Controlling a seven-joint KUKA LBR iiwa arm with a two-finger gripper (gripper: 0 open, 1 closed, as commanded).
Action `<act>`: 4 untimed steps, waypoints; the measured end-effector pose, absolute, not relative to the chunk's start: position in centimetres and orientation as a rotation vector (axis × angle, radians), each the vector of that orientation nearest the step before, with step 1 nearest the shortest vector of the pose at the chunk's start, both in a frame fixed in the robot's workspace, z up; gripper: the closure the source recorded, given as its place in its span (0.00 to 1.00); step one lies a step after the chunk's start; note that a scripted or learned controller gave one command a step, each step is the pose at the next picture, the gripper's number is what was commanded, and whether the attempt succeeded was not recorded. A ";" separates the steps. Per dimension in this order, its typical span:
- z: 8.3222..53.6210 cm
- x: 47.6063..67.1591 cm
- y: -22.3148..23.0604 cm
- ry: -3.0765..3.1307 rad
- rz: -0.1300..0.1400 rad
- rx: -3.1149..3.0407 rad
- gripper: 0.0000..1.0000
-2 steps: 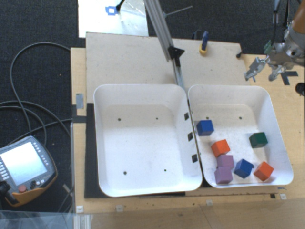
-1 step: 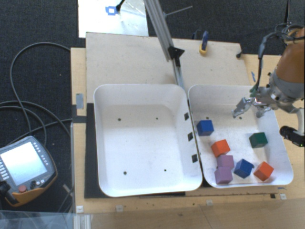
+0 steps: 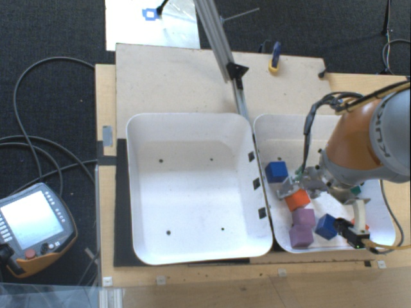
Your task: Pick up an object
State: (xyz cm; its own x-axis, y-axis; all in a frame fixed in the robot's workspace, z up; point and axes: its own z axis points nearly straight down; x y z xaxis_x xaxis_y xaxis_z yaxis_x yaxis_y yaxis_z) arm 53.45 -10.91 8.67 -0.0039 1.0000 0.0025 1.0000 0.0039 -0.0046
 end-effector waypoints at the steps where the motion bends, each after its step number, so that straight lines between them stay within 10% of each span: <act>1: 10.1 53.8 -11.2 -2.228 -0.005 -2.219 1.00; 2: 19.5 57.1 -3.1 -2.240 -0.015 -2.210 1.00; 3: 18.1 55.3 -8.4 -2.219 0.002 -2.226 1.00; 4: 19.0 55.2 -1.5 -2.234 -0.006 -2.207 1.00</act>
State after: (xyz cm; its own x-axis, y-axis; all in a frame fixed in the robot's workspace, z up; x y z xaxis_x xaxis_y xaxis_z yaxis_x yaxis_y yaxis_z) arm 55.17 -1.55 19.03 -0.0120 0.9999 0.0033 0.9999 0.0120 0.0018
